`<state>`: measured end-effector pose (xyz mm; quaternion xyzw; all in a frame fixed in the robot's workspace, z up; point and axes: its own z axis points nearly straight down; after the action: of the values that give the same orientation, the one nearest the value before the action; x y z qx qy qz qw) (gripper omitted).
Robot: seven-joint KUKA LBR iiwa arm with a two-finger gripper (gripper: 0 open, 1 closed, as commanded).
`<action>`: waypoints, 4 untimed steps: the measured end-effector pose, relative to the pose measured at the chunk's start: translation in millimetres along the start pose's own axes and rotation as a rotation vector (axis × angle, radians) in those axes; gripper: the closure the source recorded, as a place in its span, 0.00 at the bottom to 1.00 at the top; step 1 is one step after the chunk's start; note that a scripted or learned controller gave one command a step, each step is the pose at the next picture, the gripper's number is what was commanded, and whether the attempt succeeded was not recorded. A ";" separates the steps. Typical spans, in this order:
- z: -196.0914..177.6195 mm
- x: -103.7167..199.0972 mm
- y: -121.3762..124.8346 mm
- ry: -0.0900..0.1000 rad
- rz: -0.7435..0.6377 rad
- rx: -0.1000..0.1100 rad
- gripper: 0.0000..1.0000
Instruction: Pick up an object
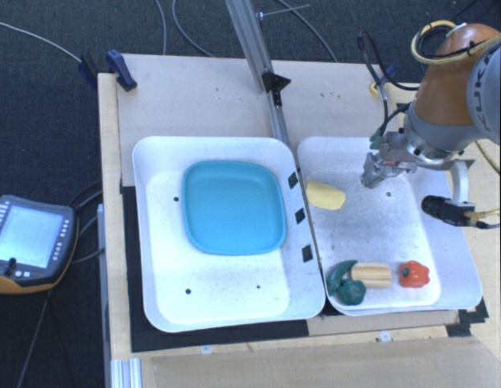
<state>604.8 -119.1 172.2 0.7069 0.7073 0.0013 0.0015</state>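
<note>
The right bin [355, 225] holds a pale yellow lump [325, 196] near its left wall. Along its front edge lie a dark green piece [346, 282], a tan block [372, 275] and a red pepper-like toy [413, 274]. My gripper [376, 174] hangs over the back of the right bin, to the right of the yellow lump and apart from it. Nothing shows between its tips.
A blue square plate [234, 207] lies in the left bin [157, 241]. A metal pole [254, 39] slants down to the wall between the bins. A teach pendant [28, 241] rests off the bench at left. Cables [452, 208] hang by the wrist.
</note>
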 end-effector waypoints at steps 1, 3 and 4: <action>-55.3 -10.2 2.1 -0.001 0.001 -0.002 1.00; -111.3 44.0 -6.9 0.001 -0.004 0.003 1.00; -100.7 86.4 -13.1 0.001 -0.003 0.004 1.00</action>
<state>591.2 -32.7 272.8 0.7058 0.7084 0.0003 -0.0004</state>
